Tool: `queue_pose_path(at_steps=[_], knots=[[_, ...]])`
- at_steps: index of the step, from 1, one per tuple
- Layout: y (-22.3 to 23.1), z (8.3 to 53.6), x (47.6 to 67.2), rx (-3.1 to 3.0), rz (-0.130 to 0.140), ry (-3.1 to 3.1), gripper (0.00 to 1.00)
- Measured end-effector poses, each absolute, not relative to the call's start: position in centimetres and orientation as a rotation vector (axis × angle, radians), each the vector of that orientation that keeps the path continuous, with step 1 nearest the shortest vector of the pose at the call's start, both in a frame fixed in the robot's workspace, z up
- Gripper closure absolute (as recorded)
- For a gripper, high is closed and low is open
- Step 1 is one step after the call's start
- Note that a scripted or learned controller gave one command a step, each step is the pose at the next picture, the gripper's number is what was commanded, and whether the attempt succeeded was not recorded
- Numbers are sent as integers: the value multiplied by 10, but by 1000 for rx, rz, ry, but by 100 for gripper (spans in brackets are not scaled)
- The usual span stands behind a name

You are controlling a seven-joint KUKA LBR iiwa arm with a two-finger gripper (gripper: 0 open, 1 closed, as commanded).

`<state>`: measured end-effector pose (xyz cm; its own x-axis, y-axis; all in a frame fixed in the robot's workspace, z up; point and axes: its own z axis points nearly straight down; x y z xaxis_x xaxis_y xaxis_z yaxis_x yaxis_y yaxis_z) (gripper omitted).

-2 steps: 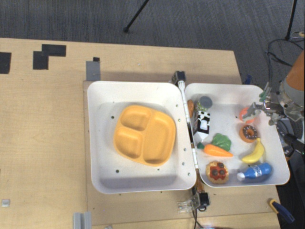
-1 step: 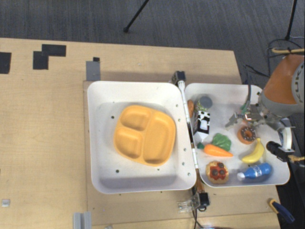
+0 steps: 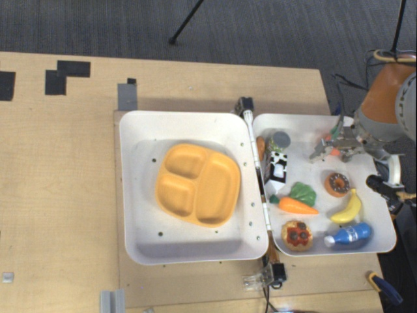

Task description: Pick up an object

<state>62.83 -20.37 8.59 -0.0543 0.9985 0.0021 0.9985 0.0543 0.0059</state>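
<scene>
The right bin (image 3: pixel 384 240) holds several toy foods: a chocolate donut (image 3: pixel 337 184), a banana (image 3: pixel 347 208), a blue bottle (image 3: pixel 348 235), a carrot (image 3: pixel 298 205) with a green leafy piece (image 3: pixel 303 192), a small round pizza (image 3: pixel 297 235), a black-and-white carton (image 3: pixel 278 168) and a grey disc (image 3: pixel 280 139). My gripper (image 3: pixel 333 149) hangs low over the bin's far right part, just behind the donut. Something small and orange-red shows at its tip; I cannot tell what it is.
The left bin (image 3: pixel 140 240) holds a yellow divided plate (image 3: pixel 197 182). A brown stick-like item (image 3: pixel 261 147) lies against the wall between the bins. The grey and orange arm (image 3: pixel 388 100) comes in over the right bin's far right corner.
</scene>
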Motion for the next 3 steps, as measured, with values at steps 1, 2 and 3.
queue_pose_path(at_steps=[1, 2, 3], knots=[[-206, 85, 666, 1636, -9, 2705, 0], [-206, 97, 669, 1623, -4, 2694, 100], [-164, 175, 670, 1816, 5, 2555, 100]])
